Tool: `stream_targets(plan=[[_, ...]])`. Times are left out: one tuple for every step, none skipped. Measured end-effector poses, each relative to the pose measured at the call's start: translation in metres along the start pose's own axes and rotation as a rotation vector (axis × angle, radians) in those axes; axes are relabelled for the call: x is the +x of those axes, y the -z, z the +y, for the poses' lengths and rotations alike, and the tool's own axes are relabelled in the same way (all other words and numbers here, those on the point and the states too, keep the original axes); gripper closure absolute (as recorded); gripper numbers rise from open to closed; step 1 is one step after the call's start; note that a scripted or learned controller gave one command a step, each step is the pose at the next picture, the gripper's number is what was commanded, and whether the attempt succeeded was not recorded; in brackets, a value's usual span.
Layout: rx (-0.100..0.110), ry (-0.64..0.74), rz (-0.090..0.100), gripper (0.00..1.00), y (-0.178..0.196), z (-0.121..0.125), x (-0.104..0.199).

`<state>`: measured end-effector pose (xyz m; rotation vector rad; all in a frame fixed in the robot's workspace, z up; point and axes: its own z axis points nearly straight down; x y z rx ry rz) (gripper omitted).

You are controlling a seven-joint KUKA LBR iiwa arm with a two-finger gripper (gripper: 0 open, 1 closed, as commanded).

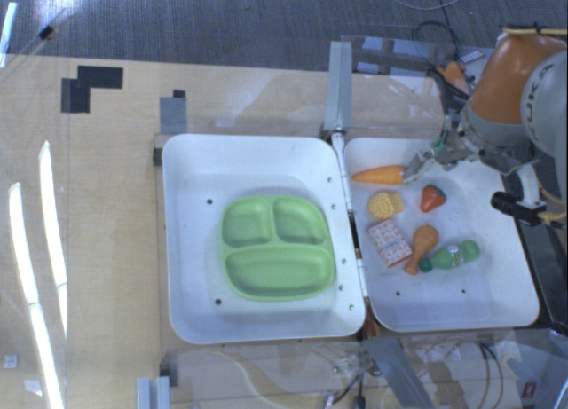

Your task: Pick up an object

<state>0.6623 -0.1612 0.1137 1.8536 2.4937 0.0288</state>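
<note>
An orange carrot (377,175) lies at the back left of the right bin (497,296), its thick end pointing right. My gripper (416,168) is low in that bin, right at the carrot's thick end, touching or nearly touching it. In front of the carrot are a yellow corn piece (384,206), a red strawberry (432,198), a pink and white checked block (388,242), a brown drumstick (422,246) and a green bottle (451,255) lying on its side.
The left bin (191,221) holds a green divided plate (276,248). A metal divider (338,97) stands behind the gap between the bins. The arm's orange band (506,79) hangs over the right bin's back right corner. Cables run behind the bench.
</note>
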Motion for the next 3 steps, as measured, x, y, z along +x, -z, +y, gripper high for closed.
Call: stream_targets(plan=[[0.027, 0.013, 0.013, 0.00, -0.024, -0.029, 0.022], [0.018, 0.015, 0.011, 1.00, -0.011, -0.025, 0.022], [0.024, 0.009, 0.012, 1.00, 0.096, 0.033, 0.066]])
